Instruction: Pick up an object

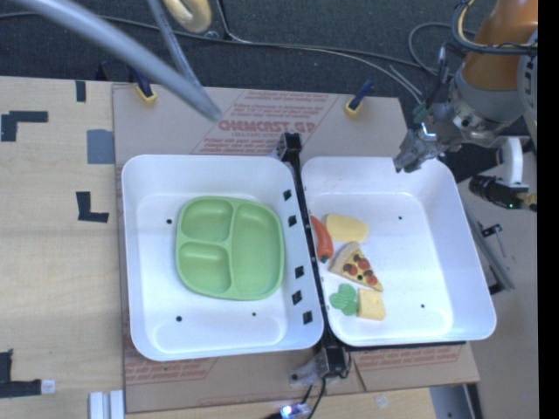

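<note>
Several toy foods lie in the right bin (437,234) near its left wall: a red-orange chili pepper (322,237), a yellow piece (347,227), a pizza slice (356,266), a green broccoli-like piece (345,300) and a yellow cheese wedge (371,305). My gripper (410,160) hangs over the bin's far right rim, well away from the foods and to their upper right. Nothing shows between its fingers.
The left bin (148,234) holds a green divided plate (231,247). A black divider with clips (300,234) runs between the bins. Grey tripod legs (131,42) cross the top left. Cables trail behind the bins at the top.
</note>
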You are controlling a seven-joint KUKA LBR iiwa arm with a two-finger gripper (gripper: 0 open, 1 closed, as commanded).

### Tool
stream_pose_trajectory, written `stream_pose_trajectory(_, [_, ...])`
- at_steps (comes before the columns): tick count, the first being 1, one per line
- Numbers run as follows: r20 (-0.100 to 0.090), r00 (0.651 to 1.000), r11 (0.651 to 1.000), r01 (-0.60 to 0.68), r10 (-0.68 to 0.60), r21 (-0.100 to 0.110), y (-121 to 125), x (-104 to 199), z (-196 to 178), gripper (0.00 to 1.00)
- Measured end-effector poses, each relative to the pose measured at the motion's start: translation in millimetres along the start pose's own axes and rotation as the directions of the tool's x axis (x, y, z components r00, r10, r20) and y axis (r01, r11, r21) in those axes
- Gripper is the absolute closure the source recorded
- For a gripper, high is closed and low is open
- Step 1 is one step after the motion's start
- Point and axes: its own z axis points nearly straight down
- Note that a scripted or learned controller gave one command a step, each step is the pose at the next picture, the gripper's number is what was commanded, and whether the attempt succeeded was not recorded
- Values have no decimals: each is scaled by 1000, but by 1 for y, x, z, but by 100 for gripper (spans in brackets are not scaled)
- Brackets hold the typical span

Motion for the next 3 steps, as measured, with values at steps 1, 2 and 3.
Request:
stream_pose_trajectory(1, [-1,1000,1000,3,-3,6,-1,54,17,100])
stream_pose_trajectory(2, [-2,1000,1000,4,-4,4,1,109,11,100])
stream_pose_trajectory(3, [-1,1000,1000,3,-3,8,0,163,29,100])
